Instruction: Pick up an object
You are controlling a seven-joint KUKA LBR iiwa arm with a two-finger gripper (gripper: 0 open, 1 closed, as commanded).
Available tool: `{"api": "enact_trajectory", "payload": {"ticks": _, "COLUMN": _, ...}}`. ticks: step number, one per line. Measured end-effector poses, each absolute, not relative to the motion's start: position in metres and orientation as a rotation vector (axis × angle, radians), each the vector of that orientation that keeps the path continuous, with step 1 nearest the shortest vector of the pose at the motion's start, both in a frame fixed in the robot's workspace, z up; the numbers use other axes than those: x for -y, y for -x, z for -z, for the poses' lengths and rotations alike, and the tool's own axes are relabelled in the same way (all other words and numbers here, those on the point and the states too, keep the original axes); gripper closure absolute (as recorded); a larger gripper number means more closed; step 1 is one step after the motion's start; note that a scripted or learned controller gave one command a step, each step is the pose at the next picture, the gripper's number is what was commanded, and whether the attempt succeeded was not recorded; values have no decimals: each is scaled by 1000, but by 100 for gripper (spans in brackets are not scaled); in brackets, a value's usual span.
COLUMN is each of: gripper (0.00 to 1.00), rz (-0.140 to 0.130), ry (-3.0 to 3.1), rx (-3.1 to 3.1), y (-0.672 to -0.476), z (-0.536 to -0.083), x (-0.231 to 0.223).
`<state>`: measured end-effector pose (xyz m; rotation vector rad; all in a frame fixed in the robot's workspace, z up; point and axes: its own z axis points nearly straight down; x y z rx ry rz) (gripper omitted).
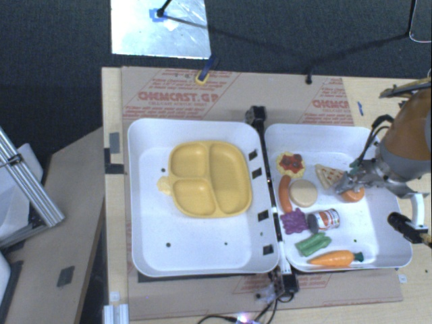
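Here, the grey two-finger gripper (pixel 352 183) is lowered onto a small round orange toy (pixel 352 194) at three o'clock in the right white bin (pixel 391 238). Finger state cannot be told. A firm closure, then a lift, is judged the next need.

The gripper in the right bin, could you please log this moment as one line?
arm: over right bin | gripper: low at small orange item beside sandwich slice | hold: unconfirmed | left bin: yellow tray

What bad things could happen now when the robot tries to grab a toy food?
1. The gripper sits low over a small orange piece right beside the toast slice, so it might bump or grab the wrong one.
2. The toys lie crowded: the can, purple grapes and green piece nearly touch, so a nudge could scatter them.
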<state>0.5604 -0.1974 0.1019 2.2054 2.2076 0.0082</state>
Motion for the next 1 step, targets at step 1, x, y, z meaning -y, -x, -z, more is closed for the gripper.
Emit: {"api": "enact_trajectory", "payload": {"ticks": 1, "gripper": 100, "rz": -4, "ry": -2217, "rx": -2218, "y": -558, "z": -159, "x": 207}}
